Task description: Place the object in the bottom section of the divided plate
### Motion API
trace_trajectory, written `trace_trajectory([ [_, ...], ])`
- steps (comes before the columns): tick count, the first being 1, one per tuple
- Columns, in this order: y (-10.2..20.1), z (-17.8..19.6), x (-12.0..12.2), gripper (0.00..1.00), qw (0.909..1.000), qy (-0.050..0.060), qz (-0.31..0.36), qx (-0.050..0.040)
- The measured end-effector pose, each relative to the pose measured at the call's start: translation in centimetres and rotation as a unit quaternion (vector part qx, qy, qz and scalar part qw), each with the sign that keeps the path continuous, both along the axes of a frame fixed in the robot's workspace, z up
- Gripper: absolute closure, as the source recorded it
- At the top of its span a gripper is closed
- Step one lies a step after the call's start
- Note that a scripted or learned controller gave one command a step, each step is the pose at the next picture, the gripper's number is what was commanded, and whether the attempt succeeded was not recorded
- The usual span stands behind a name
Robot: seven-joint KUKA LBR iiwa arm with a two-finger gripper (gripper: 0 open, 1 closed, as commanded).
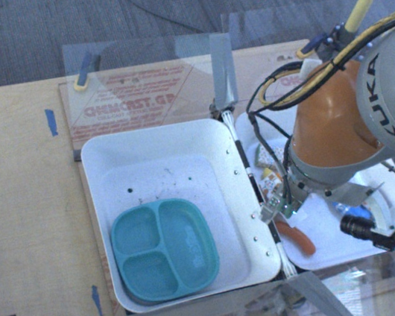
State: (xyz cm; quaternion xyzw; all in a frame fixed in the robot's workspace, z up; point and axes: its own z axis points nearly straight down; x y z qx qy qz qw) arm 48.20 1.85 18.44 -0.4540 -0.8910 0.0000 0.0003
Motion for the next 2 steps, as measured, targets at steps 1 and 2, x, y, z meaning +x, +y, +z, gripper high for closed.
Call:
trace_trajectory([
  [1,-0.1,1.0,0.1,1.0,1.0,-0.002,-0.001,0.0001],
  [2,-5.4,15.2,0.7,1.0,0.9952,-0.001,-0.098,-0.0006],
])
